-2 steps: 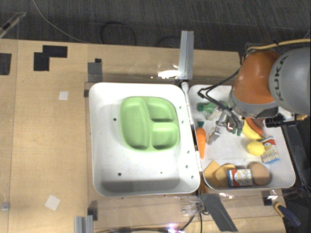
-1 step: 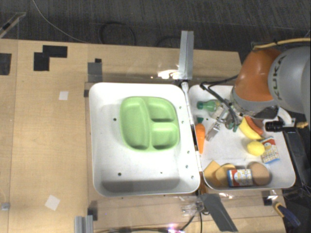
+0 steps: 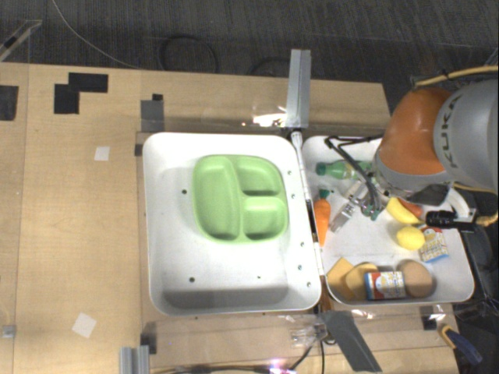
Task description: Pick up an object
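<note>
Nearest you, at the right bin's (image 3: 468, 283) front wall, lies a small cylindrical can with a red and blue label (image 3: 385, 284), on its side against a tan bread-like piece (image 3: 348, 275) and a brown rounded lump (image 3: 417, 277). You can judge the can rigid, fairly heavy and slick; take it across its middle, since it may roll. Behind it sit a yellow lemon (image 3: 411, 237), a small printed packet (image 3: 435, 245) and an orange carrot (image 3: 322, 215). Your gripper (image 3: 352, 206) hovers above the bin's middle; whether its jaws are parted or closed you cannot tell, and nothing shows between them. Left, a green divided tray (image 3: 238, 197) rests in the other bin (image 3: 168, 275).
</note>
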Robot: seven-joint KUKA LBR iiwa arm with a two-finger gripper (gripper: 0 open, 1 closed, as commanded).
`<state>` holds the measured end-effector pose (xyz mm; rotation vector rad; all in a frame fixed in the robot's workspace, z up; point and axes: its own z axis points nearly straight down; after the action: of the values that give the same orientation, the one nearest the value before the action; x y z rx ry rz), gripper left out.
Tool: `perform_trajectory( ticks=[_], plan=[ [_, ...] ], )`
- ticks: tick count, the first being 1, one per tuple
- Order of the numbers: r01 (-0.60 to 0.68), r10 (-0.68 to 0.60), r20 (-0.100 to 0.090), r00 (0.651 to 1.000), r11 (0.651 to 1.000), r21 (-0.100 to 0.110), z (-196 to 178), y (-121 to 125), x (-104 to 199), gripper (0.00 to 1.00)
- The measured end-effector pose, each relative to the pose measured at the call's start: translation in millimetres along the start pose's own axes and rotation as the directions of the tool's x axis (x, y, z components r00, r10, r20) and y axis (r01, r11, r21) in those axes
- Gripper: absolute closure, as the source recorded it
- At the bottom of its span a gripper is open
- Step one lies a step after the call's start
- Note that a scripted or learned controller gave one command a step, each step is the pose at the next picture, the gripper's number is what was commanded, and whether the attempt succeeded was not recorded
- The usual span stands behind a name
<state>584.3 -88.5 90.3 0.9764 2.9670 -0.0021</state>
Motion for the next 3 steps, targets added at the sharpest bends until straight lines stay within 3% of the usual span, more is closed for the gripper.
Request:
perform_trajectory(
  ticks=[1, 2, 3],
  plan=[
    [0.011, -0.011, -0.004, 1.000, 1.000, -0.003, 0.1, -24.8, 7.8, 0.00],
    [0.141, -0.141, -0.003, 0.990, 0.990, -0.004, -0.4, -60.8, 10.7, 0.00],
    [0.006, -0.006, -0.007, 1.000, 1.000, -0.001, 3.6, -43.1, -80.3, 0.00]
  ],
)
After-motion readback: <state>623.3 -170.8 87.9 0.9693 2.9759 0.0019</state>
